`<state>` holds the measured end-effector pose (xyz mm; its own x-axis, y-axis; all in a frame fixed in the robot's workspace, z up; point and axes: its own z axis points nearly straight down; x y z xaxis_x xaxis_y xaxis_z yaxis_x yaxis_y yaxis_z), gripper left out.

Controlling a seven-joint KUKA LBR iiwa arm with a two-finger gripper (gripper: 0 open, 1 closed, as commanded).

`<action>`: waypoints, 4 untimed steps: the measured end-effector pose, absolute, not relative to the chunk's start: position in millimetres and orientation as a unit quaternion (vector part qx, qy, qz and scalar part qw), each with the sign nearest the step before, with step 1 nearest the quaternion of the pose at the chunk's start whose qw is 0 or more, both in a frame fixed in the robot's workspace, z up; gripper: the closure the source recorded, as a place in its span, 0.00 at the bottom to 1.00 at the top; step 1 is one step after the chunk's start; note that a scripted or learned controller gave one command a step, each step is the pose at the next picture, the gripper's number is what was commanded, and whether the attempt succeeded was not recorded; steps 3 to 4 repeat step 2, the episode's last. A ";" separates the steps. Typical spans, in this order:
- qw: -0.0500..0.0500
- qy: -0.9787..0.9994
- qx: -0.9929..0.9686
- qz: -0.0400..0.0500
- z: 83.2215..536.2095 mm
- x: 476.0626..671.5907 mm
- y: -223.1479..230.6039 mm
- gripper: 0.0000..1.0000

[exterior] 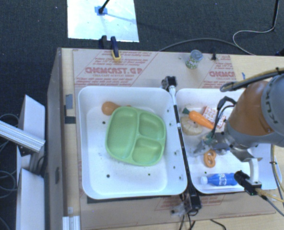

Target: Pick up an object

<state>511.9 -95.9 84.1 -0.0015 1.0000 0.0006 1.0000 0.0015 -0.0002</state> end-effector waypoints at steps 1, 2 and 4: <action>-0.001 -0.708 -0.706 -0.001 94.4 513.0 -95.9 1.00; 0.000 -0.709 -0.705 -0.002 185.0 553.1 27.9 1.00; 0.000 -0.709 -0.705 -0.002 185.0 553.1 27.9 1.00</action>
